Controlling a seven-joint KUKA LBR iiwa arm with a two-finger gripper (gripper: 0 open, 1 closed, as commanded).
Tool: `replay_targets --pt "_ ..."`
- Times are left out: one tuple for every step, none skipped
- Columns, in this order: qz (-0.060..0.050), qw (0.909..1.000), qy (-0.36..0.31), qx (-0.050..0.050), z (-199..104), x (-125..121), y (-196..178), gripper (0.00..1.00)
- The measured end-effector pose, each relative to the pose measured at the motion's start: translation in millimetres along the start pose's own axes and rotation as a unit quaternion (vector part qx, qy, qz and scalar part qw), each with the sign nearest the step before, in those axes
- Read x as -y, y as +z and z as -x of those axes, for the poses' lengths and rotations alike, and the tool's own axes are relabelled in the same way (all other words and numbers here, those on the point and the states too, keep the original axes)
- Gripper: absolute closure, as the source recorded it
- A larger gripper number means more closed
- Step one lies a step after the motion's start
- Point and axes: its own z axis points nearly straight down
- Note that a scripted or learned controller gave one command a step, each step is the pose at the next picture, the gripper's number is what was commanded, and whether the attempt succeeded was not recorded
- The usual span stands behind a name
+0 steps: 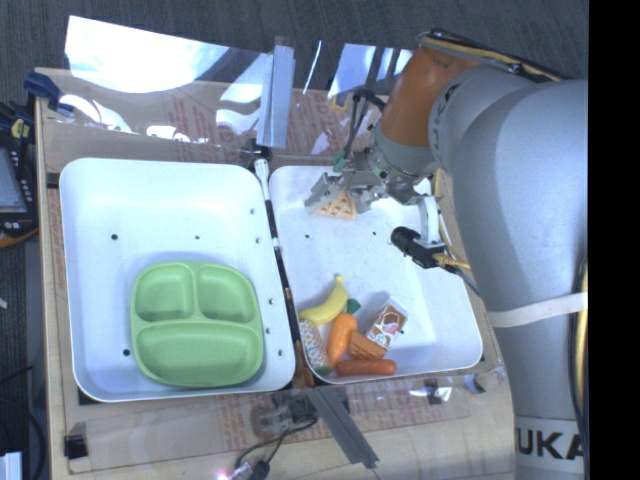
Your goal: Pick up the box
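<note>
Camera view | box (389, 323) lies tilted just right of the carrot (341, 337), long axis running lower-left to upper-right | gripper (345, 190) far above the carrot, can't tell its grip state

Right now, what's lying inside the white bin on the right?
Near the right bin's front: a banana, a carrot, a sausage and a small box. A cracker-like wedge lies by the gripper, whose arm covers the far corner.

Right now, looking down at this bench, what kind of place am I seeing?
Probably a robotics lab set up for pick-and-place trials: a KUKA arm reaches over two white bins, which hold toy food like a banana and a small box.
</note>
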Motion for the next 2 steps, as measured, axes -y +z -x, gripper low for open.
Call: replay_targets --pt "-0.004 0.9967 0.081 0.001 23.8 87.2 31.4 0.00" --pt "-0.002 0.9973 0.074 0.001 20.0 28.3 -15.4 0.00"
